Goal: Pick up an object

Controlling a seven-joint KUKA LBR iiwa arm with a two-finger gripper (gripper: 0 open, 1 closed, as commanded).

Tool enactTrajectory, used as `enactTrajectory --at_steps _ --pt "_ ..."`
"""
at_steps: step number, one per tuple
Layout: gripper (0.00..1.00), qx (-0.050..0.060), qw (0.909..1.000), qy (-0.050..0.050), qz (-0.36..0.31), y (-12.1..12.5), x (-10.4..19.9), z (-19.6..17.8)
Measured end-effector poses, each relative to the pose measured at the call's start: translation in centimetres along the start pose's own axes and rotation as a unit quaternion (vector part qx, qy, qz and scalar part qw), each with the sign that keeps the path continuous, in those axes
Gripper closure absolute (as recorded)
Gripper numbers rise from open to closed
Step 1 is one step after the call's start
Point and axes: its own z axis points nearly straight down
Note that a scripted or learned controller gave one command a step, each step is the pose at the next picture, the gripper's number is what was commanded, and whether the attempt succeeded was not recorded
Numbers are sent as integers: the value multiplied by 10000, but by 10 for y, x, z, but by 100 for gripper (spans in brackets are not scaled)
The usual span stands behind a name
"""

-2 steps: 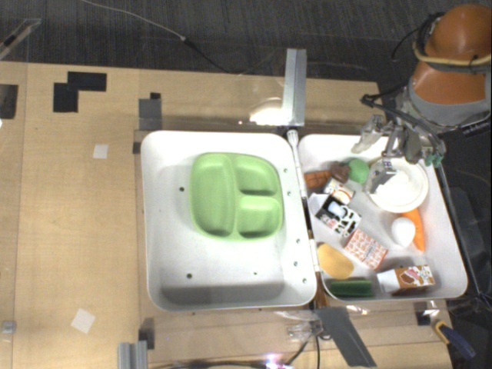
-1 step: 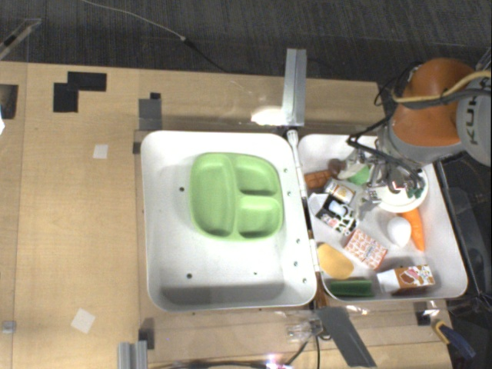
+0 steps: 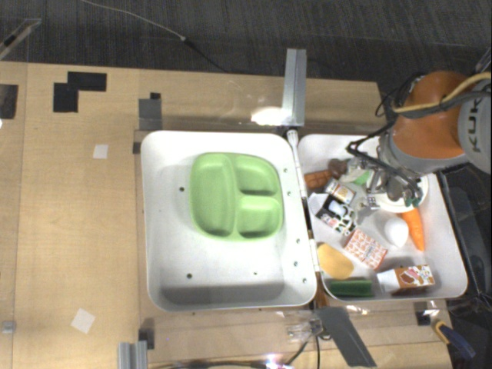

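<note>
- Far left, the left bin holds a green divided tray; it is no part of this step and lies well apart from me.
- Across the divider, the right bin is crowded. Along its left side I see a brown piece, a black-and-white packet, a yellow round piece and a dark green item.
- Further right lie a red patterned packet, a white egg, an orange carrot and a small carton.
- My gripper hangs over the upper middle of that bin; whether it is released or clenched I cannot tell, and nothing shows as held.
- The egg sits just beside and below me, the carrot just to its right, the black-and-white packet near on my left.
- My judgement: the nearest items are packed tight, so I should come straight down on one with free space at both sides, centre over it, and close only once low enough.
</note>
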Motion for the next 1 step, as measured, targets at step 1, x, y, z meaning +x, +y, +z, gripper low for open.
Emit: enactTrajectory --at_steps 1 --pt "0 -7 10000 -2 -64 -39 19 0"
